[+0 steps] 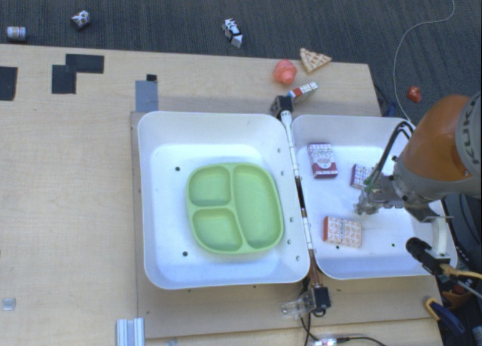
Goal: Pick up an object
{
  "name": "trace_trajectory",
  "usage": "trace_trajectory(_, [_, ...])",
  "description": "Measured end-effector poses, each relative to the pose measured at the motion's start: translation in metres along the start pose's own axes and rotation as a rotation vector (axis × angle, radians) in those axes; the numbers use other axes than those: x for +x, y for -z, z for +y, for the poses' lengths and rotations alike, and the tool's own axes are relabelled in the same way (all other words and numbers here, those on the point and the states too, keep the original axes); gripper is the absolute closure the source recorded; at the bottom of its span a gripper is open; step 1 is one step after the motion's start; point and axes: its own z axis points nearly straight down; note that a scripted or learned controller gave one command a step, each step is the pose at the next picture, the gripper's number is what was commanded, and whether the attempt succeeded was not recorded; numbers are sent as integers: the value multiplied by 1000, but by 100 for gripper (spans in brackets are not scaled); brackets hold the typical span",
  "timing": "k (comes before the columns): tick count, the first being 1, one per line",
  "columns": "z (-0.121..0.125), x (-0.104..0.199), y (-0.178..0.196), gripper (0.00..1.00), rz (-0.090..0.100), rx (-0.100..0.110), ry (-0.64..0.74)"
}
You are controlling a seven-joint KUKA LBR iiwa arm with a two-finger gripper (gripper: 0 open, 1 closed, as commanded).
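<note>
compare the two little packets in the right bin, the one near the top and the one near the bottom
The upper packet is dark red with a white patch; the lower packet is paler, pinkish and speckled. The upper one lies near the bin's far wall, the lower one nearer its front. Both lie flat, apart from the gripper.

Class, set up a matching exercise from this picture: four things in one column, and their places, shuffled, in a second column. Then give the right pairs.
Things:
1. green divided plate
2. red-and-white box
3. patterned pink packet
4. pizza-slice toy

Places:
A. bench top, beyond the bins
B. right bin, near edge
C. left bin
D. right bin, far edge

Pairs: 1-C, 2-D, 3-B, 4-A
</note>
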Motion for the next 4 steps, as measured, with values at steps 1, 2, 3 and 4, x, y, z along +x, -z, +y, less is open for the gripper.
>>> trace_trajectory(1, [40,-57,135,100,0,6,-1])
trace_trajectory(2, [2,12,160,100,3,9,2])
trace_trajectory(3, [-36,42,149,100,3,11,1])
trace_trajectory(4, [-36,-6,127,100,2,11,-1])
